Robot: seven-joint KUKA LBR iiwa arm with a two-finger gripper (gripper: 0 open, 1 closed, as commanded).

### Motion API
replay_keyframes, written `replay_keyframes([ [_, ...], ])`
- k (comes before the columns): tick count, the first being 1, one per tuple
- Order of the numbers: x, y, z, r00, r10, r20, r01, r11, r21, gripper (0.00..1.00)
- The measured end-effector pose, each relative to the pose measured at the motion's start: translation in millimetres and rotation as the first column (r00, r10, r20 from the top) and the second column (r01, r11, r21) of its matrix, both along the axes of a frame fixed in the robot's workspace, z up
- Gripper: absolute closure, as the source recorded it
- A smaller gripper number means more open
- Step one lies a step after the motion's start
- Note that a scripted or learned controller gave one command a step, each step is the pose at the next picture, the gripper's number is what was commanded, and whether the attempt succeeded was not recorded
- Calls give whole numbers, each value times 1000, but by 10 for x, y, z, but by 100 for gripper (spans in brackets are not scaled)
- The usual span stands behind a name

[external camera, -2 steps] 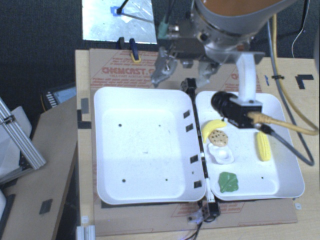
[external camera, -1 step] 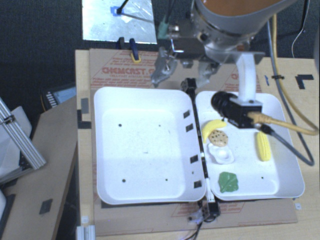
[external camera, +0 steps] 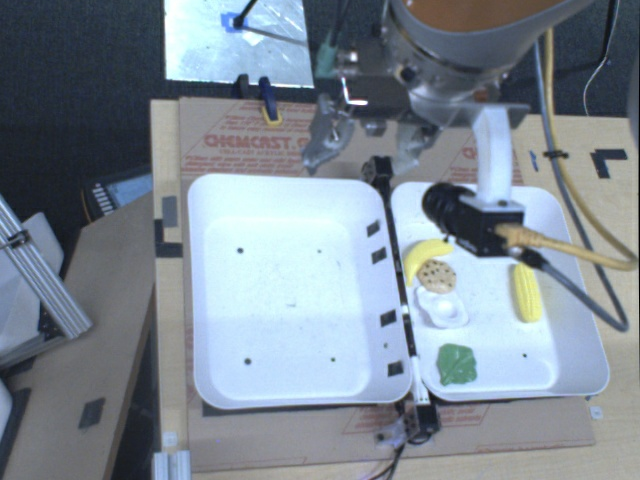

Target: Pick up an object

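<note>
Lowest in the camera view, a flat green leaf-shaped piece lies in the right bin, well below and to the right of the gripper. The gripper hangs above the bins' far rims with its metal fingers spread apart and nothing between them. The pick looks not yet begun: the next move calls for travelling over and down to the curved yellow banana, round speckled cookie or ridged corn cob.
</note>
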State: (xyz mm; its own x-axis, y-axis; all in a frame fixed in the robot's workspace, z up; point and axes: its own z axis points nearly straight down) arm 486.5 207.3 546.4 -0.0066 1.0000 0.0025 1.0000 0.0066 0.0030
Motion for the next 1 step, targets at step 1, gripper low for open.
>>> replay_keyframes([
  [1,0,0,0,1000,0,0,0,1000,0,0],
])
